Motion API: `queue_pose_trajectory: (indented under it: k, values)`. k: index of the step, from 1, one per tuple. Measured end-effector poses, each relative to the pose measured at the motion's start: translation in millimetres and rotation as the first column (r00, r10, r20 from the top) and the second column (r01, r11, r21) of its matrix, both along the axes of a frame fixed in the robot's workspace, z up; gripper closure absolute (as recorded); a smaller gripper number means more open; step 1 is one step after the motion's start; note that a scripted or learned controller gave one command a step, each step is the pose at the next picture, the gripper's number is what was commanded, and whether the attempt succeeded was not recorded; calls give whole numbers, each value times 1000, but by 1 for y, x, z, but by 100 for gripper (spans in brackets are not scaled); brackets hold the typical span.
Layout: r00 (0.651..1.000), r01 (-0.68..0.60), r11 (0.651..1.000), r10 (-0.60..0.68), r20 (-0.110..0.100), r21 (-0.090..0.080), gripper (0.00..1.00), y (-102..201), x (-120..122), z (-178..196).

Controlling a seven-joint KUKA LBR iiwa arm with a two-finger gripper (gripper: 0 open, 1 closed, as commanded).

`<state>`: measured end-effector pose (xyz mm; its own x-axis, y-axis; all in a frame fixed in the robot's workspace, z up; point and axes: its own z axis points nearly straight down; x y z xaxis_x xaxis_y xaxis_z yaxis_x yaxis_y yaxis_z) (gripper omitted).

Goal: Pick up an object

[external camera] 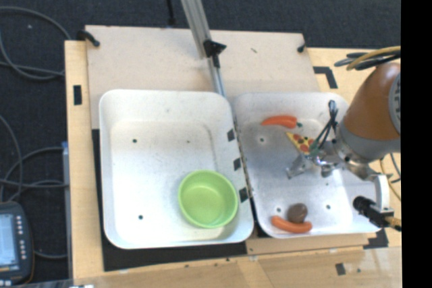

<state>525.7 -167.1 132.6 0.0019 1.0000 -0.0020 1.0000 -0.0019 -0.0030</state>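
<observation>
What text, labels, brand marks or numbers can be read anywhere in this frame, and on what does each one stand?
No text can be read.
Handheld screen unit on the floor at the left: display too blurred to read.
Yellow patterned piece in the right bin: red marks, too small to tell if print.
Green bowl, left bin, arm: no visible lettering.

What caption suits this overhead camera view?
End effector over right bin with two orange sausages; green bowl in left bin.
</observation>
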Motion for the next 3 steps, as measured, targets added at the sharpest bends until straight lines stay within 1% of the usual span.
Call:
queue_pose_trajectory:
  k: [1, 2, 3]
  values:
    - [1000, 4, 1000, -4, 8, 1, 100, 0, 2, 14]
    - [1000, 1, 1000, -1, 10, 1, 100, -3, -3, 65]
    - [1000, 0, 1000, 0, 5, 2, 100, -4, -2, 69]
